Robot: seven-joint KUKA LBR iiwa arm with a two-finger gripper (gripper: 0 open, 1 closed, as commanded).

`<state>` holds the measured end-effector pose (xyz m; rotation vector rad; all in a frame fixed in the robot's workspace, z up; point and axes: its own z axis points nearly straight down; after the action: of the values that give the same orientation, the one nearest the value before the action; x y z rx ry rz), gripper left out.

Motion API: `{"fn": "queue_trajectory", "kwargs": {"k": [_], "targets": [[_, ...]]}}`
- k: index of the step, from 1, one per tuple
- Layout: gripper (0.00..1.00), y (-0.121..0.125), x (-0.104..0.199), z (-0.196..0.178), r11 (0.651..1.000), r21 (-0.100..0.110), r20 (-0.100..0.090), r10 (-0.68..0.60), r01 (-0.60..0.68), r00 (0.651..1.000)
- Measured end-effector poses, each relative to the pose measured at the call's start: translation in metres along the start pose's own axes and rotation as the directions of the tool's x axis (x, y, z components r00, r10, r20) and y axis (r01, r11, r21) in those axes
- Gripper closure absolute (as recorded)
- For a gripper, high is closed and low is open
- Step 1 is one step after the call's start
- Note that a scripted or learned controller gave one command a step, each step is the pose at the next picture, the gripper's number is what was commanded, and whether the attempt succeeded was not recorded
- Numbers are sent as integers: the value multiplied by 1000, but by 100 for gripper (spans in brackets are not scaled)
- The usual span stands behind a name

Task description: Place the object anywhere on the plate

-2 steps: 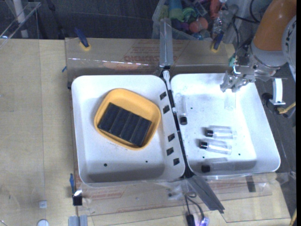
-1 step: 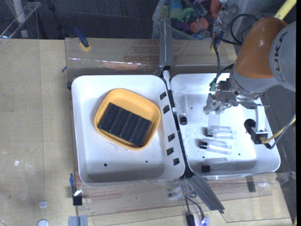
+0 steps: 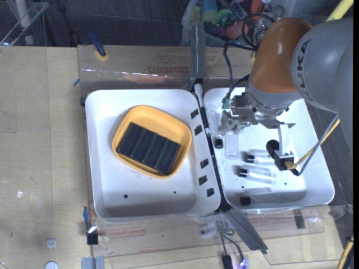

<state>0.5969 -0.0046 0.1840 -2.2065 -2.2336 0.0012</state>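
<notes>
I reach over the bench [image 3: 39,150] from the right, my grey arm [image 3: 280,55] with its orange band bent down over the right bin [image 3: 314,184], because that is where the loose pieces lie. The left bin [image 3: 106,200] sits touching it along the shared middle wall, so the carry across should be short, I judge.

The yellow plate [image 3: 168,119] rests flat in the middle of the left bin, turned at a slant, well apart from me. A dark ridged slab [image 3: 148,147] already lies inside it and covers most of its floor. I cannot tell whether that slab belongs to the plate or is an object set there, so I cannot say whether the job is done.

My gripper [image 3: 230,122] hangs low over the upper left part of the right bin, near the middle wall. From this high slanted view my own wrist hides it, so I cannot tell whether it is open or closed, and I see nothing held in it.

Just below and to the right of it lie two small clear tubes with black caps, one [image 3: 255,157] above the other [image 3: 259,175], both flat on the bin floor and untouched. I take one of these to be the thing I must lift, and being small and round it may well roll away when I close on it
</notes>
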Motion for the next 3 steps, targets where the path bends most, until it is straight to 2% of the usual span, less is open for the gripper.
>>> {"fn": "queue_trajectory", "kwargs": {"k": [1, 2, 3], "targets": [[100, 22, 59, 0, 992, -3, 1, -127, 127, 992], [100, -1, 91, 0, 943, 3, -1, -332, 332, 943], [100, -15, 128, -4, 870, 2, -1, -494, 494, 870]]}}
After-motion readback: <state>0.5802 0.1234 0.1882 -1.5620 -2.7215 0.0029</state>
